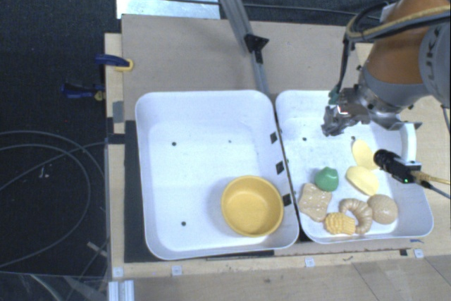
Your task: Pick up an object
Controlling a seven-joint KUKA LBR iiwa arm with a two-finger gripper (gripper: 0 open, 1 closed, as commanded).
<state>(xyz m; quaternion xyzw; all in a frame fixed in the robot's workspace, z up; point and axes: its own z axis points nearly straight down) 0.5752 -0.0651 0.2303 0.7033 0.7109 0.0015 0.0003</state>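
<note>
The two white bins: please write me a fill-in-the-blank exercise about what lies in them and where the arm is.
1. The round yellow plastic bowl sits in the ____ shallow white bin.
2. The small green round toy lies in the ____ shallow white bin.
3. The yellow toy corn cob touches the ____ edge of that bin's pile.
4. The arm's pincer hangs over the ____ bin.

Missing words: left; right; near; right

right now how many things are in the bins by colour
yellow: 4, the bowl, the corn and two pale pieces
green: 1, a round piece
tan: 3, the cracker-like piece, the curled piece and the round roll
total: 8
</note>
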